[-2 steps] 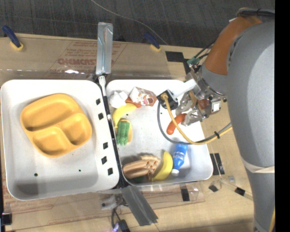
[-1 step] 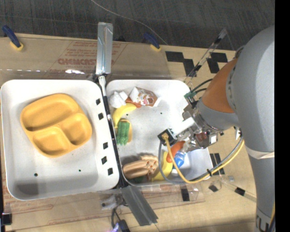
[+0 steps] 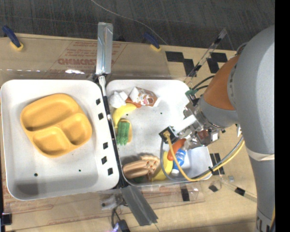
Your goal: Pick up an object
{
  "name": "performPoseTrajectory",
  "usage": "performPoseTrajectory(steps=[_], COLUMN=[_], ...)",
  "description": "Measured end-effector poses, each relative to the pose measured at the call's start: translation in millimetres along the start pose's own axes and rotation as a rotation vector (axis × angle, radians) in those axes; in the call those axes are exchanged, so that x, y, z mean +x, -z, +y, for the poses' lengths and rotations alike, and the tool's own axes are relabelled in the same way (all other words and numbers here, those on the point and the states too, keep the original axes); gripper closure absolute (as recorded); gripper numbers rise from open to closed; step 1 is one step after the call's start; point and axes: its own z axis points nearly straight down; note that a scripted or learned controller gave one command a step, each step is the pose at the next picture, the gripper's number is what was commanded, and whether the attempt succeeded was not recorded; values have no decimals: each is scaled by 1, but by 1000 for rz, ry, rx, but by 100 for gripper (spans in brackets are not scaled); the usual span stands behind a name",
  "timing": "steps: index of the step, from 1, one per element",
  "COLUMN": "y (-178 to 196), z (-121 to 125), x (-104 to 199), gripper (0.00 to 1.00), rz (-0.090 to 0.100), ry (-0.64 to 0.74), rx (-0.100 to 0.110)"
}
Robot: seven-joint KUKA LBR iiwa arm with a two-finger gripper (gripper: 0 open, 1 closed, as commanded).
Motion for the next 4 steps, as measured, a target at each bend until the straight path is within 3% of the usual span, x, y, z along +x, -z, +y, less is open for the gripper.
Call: performPoseTrajectory(steps=[1, 2, 3, 4], y=[56, 131, 103, 23], z=[-15, 3, 18, 37], x=[-23, 34, -21, -41], gripper=[100, 100, 100, 100], rz=[8, 8, 3, 0], ry=[-101, 78, -71, -90], rx=[-5, -5, -1, 0])
